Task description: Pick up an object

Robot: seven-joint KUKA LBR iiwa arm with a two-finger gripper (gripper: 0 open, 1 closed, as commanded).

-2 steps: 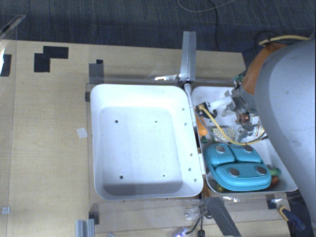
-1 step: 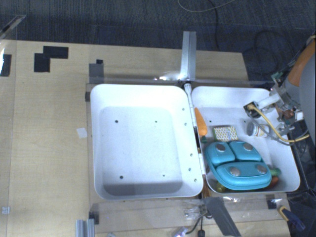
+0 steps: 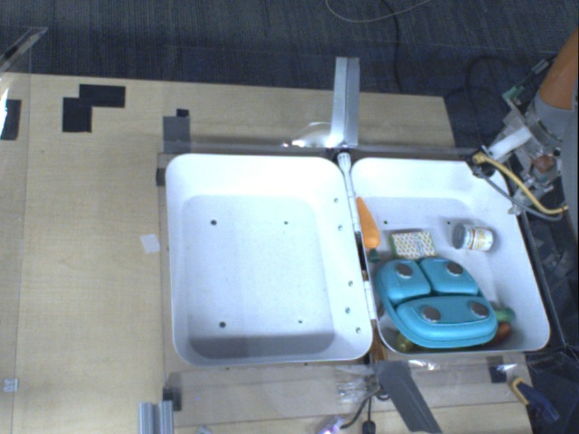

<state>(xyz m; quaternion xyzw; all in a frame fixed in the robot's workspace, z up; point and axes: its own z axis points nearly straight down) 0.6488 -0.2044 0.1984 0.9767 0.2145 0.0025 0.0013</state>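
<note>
Two white bins side by side, and in the right bin [image 3: 534, 283] sit one big turquoise plastic toy [image 3: 436, 301] near the front, one orange carrot-like piece [image 3: 366, 225] on the left wall, one speckled pad [image 3: 412, 243], one small jar [image 3: 472, 238], label unreadable.

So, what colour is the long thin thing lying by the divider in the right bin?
Orange. The carrot-like stick shows best in the camera view, beside the blue toy.
</note>
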